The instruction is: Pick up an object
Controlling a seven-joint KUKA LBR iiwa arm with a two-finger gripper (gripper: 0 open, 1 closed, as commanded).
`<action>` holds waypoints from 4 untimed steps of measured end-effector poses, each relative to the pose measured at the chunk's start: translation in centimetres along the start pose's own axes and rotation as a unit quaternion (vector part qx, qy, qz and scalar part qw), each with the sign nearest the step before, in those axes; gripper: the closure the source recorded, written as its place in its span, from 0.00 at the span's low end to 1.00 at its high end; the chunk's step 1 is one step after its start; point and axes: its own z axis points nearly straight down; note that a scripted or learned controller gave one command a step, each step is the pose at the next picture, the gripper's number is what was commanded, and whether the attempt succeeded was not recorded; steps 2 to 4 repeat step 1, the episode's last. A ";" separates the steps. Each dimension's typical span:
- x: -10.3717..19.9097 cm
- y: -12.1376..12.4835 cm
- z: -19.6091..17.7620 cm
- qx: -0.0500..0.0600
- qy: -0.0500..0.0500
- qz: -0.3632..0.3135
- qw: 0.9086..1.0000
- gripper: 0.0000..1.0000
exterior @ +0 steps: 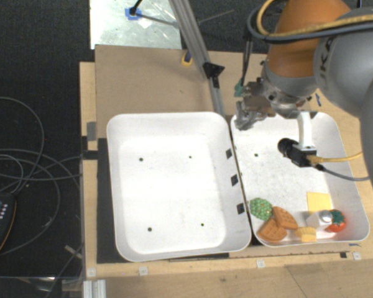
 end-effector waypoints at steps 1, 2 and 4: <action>4.9 1.8 0.1 0.000 0.000 0.000 1.000 1.00; 4.9 1.8 0.1 0.000 0.000 0.000 1.000 1.00; 4.9 1.8 0.1 0.000 0.000 0.000 1.000 1.00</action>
